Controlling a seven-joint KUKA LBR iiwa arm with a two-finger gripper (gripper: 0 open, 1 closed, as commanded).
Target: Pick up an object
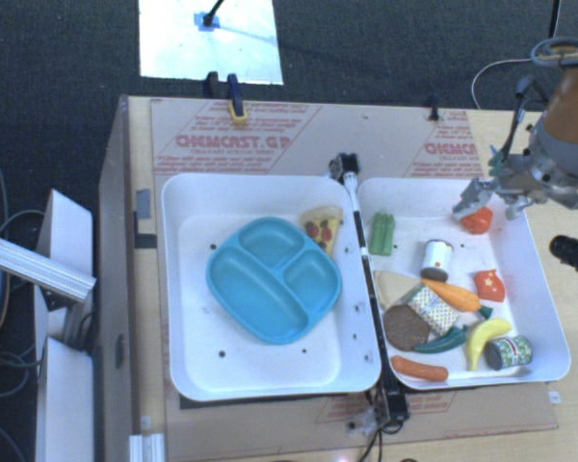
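My gripper [491, 205] hangs over the far right part of the right bin [544, 287], fingers spread apart, open. A small orange-red rounded toy [477, 222] lies just under its left fingertip [465, 201], not between the fingers. Nearer in the same bin lie a white cylinder [435, 256], a carrot [451, 295], a red piece [489, 285], a banana [485, 340], a small can [509, 352], a brown disc [403, 327], a checkered packet [431, 308] and a red sausage [419, 368].
A green item [381, 232] lies at the right bin's far left. The left bin [197, 210] holds a blue divided plate [273, 279] and a pizza slice [321, 227]. A ridge [361, 248] divides the bins. The arm's cables [501, 75] loop above the gripper.
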